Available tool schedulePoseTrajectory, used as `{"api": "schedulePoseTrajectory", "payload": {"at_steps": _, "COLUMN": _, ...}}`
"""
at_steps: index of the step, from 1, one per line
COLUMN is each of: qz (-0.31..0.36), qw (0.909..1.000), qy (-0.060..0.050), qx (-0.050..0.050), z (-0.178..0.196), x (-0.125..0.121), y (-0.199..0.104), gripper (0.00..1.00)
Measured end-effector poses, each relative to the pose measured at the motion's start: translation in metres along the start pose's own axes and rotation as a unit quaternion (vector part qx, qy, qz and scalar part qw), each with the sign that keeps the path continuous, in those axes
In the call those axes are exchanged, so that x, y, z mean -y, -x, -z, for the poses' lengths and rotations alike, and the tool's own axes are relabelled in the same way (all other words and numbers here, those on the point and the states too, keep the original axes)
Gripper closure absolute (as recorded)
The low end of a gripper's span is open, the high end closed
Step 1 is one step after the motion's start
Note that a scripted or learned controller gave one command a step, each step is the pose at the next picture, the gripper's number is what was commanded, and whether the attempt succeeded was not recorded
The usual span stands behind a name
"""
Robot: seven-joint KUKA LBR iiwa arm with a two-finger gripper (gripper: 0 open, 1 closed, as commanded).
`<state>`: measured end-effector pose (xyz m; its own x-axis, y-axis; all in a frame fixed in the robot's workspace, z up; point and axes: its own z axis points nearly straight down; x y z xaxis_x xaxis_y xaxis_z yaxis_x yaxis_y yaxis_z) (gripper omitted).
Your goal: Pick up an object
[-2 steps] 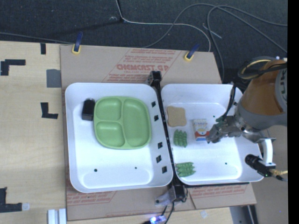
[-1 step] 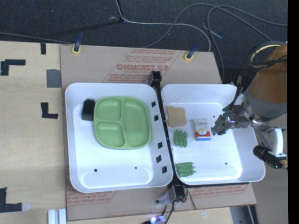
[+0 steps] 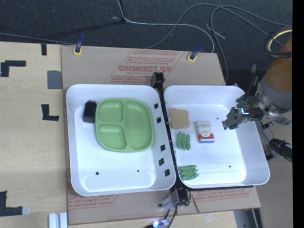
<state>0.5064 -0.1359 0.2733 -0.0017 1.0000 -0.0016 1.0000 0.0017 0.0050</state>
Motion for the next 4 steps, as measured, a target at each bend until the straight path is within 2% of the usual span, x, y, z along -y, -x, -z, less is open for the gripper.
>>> {"api": "schedulePoseTrajectory", "payload": {"at_steps": 1, "qz": 0.003, "qw": 1.0, "qy": -0.003, "qx": -0.001, "z": -0.011, "x": -0.012, "y": -0.061, "gripper": 1.0}}
{"api": "schedulePoseTrajectory", "payload": {"at_steps": 2, "qz": 0.002, "qw": 1.0, "qy": -0.003, "qx": -0.001, "z": -0.012, "x": -0.023, "y": -0.107, "gripper": 1.0}}
{"api": "schedulePoseTrajectory", "payload": {"at_steps": 4, "qz": 0.002, "qw": 1.0, "qy": -0.004, "qx": 0.0, "z": -0.048, "x": -0.052, "y": -0.194, "gripper": 1.0}}
